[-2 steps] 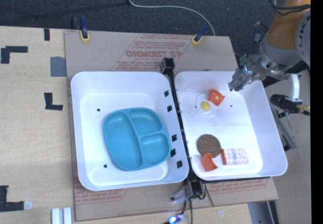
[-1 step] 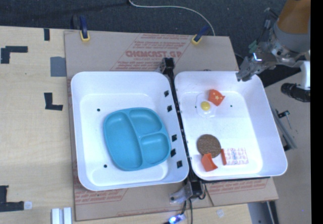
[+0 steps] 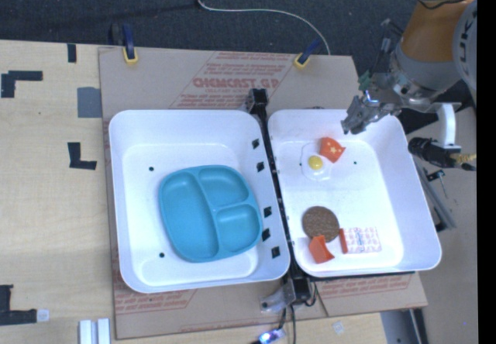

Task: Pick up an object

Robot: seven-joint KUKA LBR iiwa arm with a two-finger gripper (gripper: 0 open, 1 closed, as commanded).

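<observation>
Because the camera looks down at a slant from above the bench, I read the scene as two white bins side by side: the left bin [image 3: 124, 180] carries a blue divided plate [image 3: 209, 211], and the right bin [image 3: 415, 203] carries the small things I may pick. Near the right bin's upper middle lie an orange wedge [image 3: 332, 149] and, touching or just beside it, a clear piece with a yellow centre [image 3: 315, 163]. Toward the near edge sit a brown round disc [image 3: 319, 221], a second orange block [image 3: 321, 249] just below it, and a red-and-white printed packet [image 3: 361, 239] beside both.

The gripper [image 3: 358, 119] hangs over the right bin's far corner, up and right of the orange wedge and apart from it — nothing shows between its fingers. Whether the claw stands apart or together I cannot tell; it is dark and small against the bin wall.

I judge the pick as not yet made. The wedge is the nearest candidate, so the arm's place above that corner suits a short reach down and left. The clear piece pressed close to the wedge could be nudged or caught along with it — the likeliest cause of a failed try.
</observation>
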